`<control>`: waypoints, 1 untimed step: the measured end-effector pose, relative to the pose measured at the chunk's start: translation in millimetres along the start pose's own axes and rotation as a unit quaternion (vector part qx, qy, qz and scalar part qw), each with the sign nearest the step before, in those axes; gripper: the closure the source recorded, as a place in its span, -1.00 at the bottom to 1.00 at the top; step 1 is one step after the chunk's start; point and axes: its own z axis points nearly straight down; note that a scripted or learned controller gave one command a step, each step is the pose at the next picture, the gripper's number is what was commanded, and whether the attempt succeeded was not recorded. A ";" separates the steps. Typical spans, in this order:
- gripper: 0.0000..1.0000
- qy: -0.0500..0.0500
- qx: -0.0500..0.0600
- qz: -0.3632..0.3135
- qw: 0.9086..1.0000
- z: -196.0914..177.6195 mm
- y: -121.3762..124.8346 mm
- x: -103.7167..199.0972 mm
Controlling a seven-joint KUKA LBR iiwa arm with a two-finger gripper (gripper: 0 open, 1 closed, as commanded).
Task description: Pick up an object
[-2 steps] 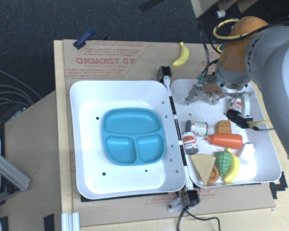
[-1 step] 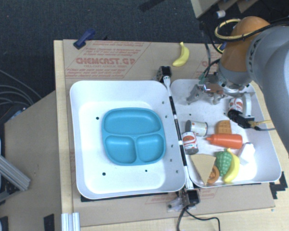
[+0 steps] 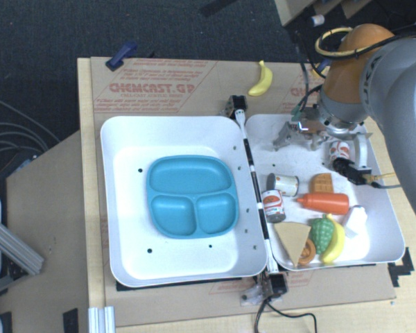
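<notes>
The right bin (image 3: pixel 374 245) holds several small items. There is an orange carrot (image 3: pixel 324 202), a tan cracker (image 3: pixel 322 183) and two small cans (image 3: pixel 286 183) (image 3: pixel 272 205). A green vegetable (image 3: pixel 322 233), a yellow banana (image 3: pixel 336 243), a tan wedge (image 3: pixel 292 238) and a white piece (image 3: pixel 356 218) lie nearer the front. My gripper (image 3: pixel 299 134) hangs low over the bin's far end, above bare bin floor. A red-and-white can (image 3: pixel 342 149) lies just to its right, partly under the wrist.
The left bin (image 3: pixel 118 241) holds a blue three-compartment tray (image 3: pixel 192 194). A second banana (image 3: pixel 261 80) lies on the cardboard behind the bins, and a blue object (image 3: pixel 121 55) sits at the bench's far left corner. Cables run along the divider between the bins.
</notes>
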 end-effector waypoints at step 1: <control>-1.00 0.001 0.001 -0.001 1.000 -0.2 0.0 24.9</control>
